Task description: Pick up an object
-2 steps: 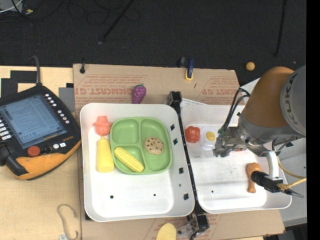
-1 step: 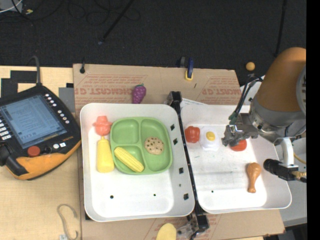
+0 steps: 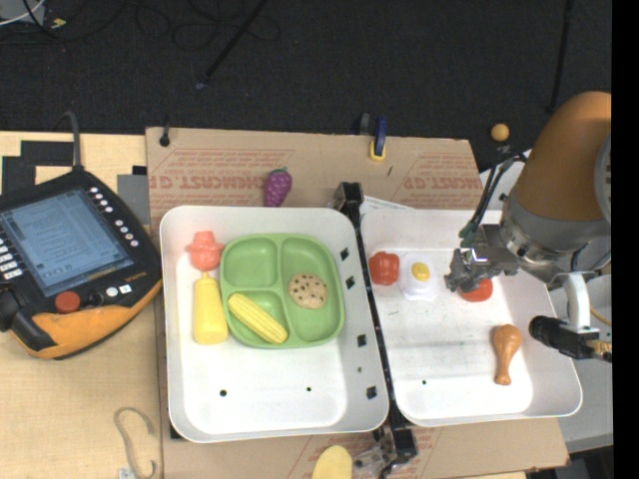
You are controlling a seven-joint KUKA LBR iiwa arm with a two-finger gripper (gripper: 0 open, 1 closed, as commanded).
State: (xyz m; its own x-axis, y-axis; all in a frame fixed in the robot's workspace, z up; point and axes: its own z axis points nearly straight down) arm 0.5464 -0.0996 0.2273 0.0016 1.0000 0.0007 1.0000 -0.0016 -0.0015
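My gripper (image 3: 466,273) hangs low in the right bin (image 3: 439,387), at its upper right part. Directly under and beside it lies a red round object (image 3: 480,290), partly hidden by the gripper. To the left of it lie a fried egg (image 3: 419,275) and a red pepper (image 3: 383,266). A brown chicken drumstick (image 3: 506,350) rests nearer the bin's right front corner.
The left bin (image 3: 260,387) holds a green divided plate (image 3: 250,262) with a corn cob (image 3: 258,317) and a cookie (image 3: 308,289), plus a yellow bottle (image 3: 208,309) and a pink toy (image 3: 204,250). A teach pendant (image 3: 70,257) lies at the left. A purple grape toy (image 3: 278,187) sits behind the bins.
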